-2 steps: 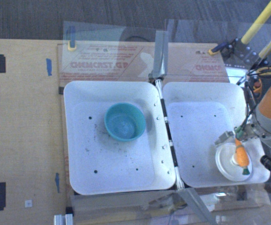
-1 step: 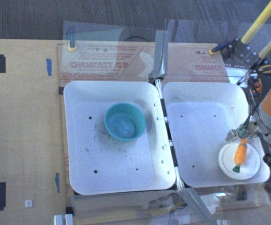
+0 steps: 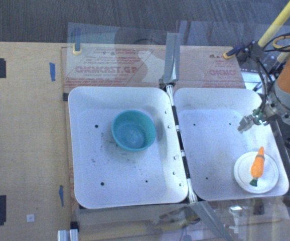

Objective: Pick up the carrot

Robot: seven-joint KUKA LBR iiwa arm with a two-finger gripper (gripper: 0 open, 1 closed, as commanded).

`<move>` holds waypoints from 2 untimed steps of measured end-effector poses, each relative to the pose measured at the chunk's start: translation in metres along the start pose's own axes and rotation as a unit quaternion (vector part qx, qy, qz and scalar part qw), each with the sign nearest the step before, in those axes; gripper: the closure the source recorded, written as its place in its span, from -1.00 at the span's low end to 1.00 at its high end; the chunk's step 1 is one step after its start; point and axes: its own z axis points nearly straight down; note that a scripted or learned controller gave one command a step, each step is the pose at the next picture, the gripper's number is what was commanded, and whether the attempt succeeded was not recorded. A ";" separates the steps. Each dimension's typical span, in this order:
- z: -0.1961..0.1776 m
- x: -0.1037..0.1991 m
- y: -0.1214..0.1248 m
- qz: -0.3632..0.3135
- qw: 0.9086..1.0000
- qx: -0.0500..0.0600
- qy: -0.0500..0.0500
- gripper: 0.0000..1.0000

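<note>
Camera view: carrot (image 3: 257, 165) on white plate (image 3: 244, 177), teal bowl (image 3: 133, 130) well apart.

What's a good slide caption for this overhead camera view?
Gripper hovers above the right bin, up-frame of the orange carrot on a white plate.
</note>
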 end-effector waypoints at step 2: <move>0.055 -0.019 -0.083 0.060 0.998 0.001 0.001 -1.00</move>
